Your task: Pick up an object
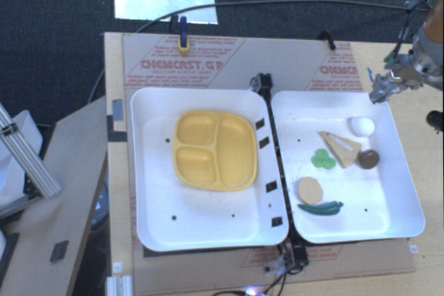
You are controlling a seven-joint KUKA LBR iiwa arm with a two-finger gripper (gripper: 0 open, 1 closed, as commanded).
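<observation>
Camera view: pincer [380,90] hangs above the right bin's [399,215] upper right corner; opening cannot be told. In that bin: white egg [361,126], cheese wedge [341,148], brown ball [368,159], green piece [322,159], tan disc [309,190], green pepper [320,208]. Left bin [149,218] holds yellow tray [213,150].

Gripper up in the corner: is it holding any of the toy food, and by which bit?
No, the gripper holds nothing. It hangs above the right bin's top right corner, apart from the white egg.
</observation>
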